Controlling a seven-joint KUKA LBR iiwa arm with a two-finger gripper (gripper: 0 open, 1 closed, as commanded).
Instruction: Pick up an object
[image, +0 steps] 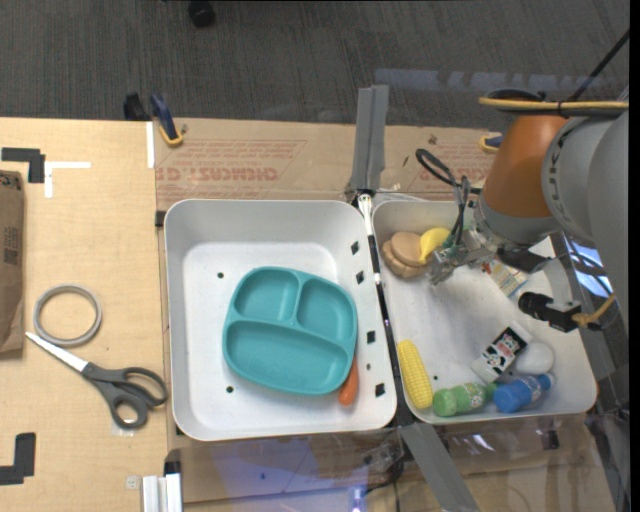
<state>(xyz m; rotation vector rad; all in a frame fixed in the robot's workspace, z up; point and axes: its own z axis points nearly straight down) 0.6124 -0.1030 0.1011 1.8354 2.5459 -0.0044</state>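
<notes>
Could not tell whether the fingers (452, 258) were open or closed: too small and partly hidden under the wrist. Hung low at the back left corner of the right bin (455, 325), just beside a yellow fruit (435, 241) and a tan bun (403, 255); touching or only near, could not say. Judged the task as not done: no lifted object seen, everything lying on a bin floor. Left to do, probably: close on one thing and raise it. Further out lay a corn cob (414, 373), a green bottle (460, 399), a blue bottle (520, 392) and a small black-and-white box (503, 350) with print too small to read. In the left bin (190, 300), a teal divided plate (292, 331) and a carrot (348, 385). On the cardboard sheet (250, 160) behind, red lettering upside down, not read with certainty
</notes>
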